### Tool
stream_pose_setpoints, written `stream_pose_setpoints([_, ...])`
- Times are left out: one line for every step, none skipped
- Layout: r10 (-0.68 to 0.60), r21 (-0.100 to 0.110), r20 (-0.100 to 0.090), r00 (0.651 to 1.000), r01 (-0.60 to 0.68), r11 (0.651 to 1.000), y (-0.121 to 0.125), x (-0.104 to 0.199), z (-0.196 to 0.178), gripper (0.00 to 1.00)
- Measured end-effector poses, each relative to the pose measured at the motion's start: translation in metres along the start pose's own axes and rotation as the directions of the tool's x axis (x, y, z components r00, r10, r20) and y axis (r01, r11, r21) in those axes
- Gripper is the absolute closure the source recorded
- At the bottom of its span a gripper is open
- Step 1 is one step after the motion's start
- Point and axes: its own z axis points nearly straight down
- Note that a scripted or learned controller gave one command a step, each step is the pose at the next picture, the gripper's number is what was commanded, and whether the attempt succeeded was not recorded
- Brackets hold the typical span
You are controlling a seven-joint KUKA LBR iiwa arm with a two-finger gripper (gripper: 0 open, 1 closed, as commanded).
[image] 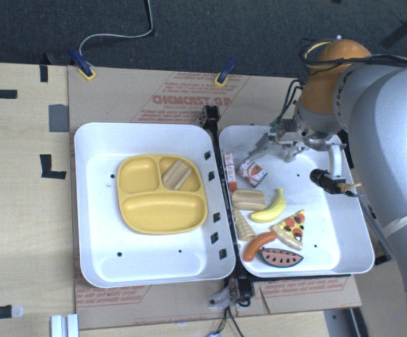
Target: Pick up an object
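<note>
The likeliest target is the small red-and-white packet [251, 171], since it lies nearest the pincer [288, 144]. It rests on the floor of the right bin [344, 248], in the bin's upper left part, tilted so its long axis runs from the upper left toward the lower right of the frame. Just below it a tan bread roll [248, 200] lies nearly level, and beside that a yellow banana [271, 208] curves up toward the right. Lower down sit a ridged pale piece [242, 225], a sausage [257, 245], a pizza slice [291, 229] and a watermelon slice [282, 258], all packed close in the lower half of the bin.

The pincer hangs over the upper middle of the right bin, up and to the right of the packet and apart from it. Whether it is spread or pressed together I cannot tell; nothing is seen pinched in it.

The risk, as I judge it, is that the packet lies flat and thin, so a descent off its centre or across its long axis could slide it toward the bin wall rather than catch it. The crowding below could also nudge neighbours.

In the left bin [95, 209] a yellow divided tray [163, 213] holds a tan piece [177, 175] in its upper right compartment. Both bins sit on cardboard [140, 97] on the desk [21, 188].
</note>
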Motion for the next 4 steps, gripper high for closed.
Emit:
stream_pose_setpoints([0.001,0.002,0.000,1.000,-0.001,1.000,-0.001,0.025,0.000,0.00])
stream_pose_setpoints([0.002,0.002,0.001,1.000,-0.002,1.000,-0.001,0.034,0.000,0.00])
stream_pose_setpoints([0.001,0.003,0.001,1.000,-0.001,1.000,-0.001,0.034,0.000,0.00])
stream_pose_setpoints([0.002,0.003,0.002,1.000,-0.002,1.000,-0.001,0.043,0.000,0.00])
